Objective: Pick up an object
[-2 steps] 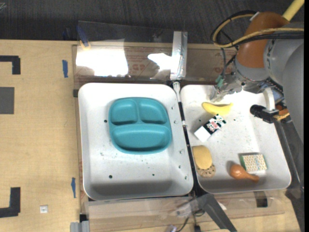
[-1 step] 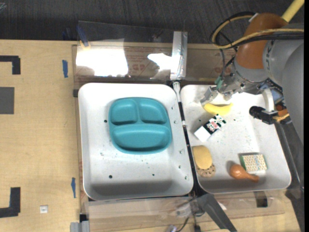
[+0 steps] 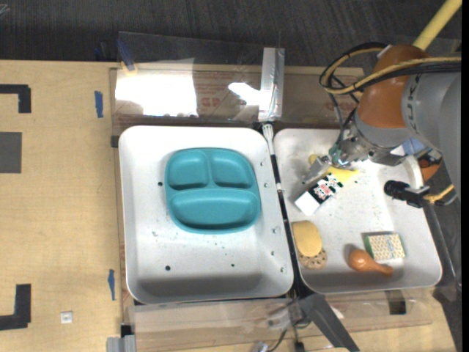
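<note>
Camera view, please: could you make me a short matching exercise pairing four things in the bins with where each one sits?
Things:
1. teal divided plate
2. small white box with dark print
3. tan rounded object
4. square patterned block

Places:
A. right bin, near front right corner
B. left bin, around its middle
C. right bin, against its left wall, toward the front
D. right bin, just below the gripper

Pairs: 1-B, 2-D, 3-C, 4-A
</note>
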